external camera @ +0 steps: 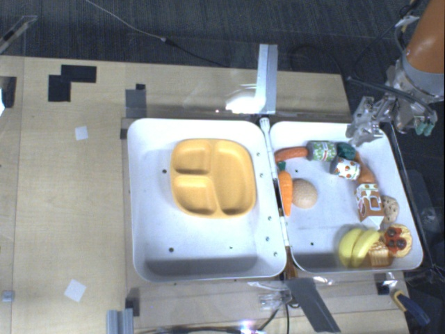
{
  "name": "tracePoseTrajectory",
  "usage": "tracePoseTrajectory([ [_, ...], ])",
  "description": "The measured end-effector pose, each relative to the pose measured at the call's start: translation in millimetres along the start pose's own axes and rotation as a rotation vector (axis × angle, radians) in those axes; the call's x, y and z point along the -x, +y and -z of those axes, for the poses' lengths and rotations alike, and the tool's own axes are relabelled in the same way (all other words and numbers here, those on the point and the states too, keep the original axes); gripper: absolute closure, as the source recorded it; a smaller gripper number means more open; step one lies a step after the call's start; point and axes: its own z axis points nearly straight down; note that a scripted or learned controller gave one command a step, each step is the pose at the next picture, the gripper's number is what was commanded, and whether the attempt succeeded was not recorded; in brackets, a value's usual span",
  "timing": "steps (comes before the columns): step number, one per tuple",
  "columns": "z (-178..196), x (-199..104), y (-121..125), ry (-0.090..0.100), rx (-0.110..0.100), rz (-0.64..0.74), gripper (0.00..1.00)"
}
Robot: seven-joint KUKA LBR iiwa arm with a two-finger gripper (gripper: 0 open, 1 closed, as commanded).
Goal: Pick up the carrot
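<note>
The carrot (285, 195) is orange with a green top. It lies lengthwise against the left wall of the right bin (327, 225), its green end pointing to the far side. My gripper (364, 122) hangs over the far right corner of that bin, well to the right of the carrot and beyond it. It is open with nothing between its fingers.
A reddish-orange sausage-like piece (290, 154) lies just beyond the carrot's top, and a beige ball (304, 193) touches its right side. A green can (321, 150), a carton (370, 200), bananas (358, 245) and small toy foods line the right side. The left bin holds a yellow divided plate (212, 177).
</note>
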Motion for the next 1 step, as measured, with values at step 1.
tracePoseTrajectory([
  [1,-108.5,-53.4,-4.8,0.009,0.002,0.051,0.0],
])
